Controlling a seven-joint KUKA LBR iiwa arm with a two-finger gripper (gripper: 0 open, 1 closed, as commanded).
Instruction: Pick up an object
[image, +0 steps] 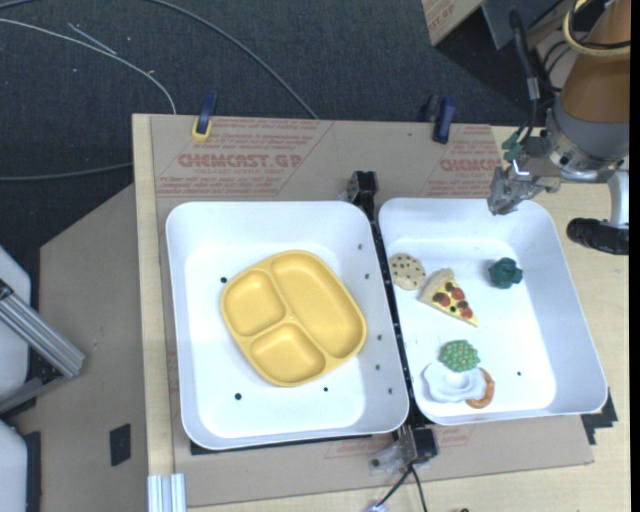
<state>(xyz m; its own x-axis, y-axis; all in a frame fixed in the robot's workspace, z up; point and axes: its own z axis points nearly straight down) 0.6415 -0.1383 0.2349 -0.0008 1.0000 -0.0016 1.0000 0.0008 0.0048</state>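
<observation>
Toy food pieces, a pizza slice (449, 297) among them, are lying untouched in the right bin (560, 330) while the gripper (508, 195), gripping nothing, is hovering over its upper edge, seemingly approaching and needing to descend onto one piece.

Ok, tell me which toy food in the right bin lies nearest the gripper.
The small dark green piece, alone toward the bin's far right, just below the gripper.

2 white bins sit side by side. The left bin (190, 300) holds a yellow divided plate (292, 316). The right bin (560, 330) holds a cookie (406, 270), pizza slice (449, 297), and green toy (504, 272). The gripper (508, 192) hovers over its far edge.
</observation>
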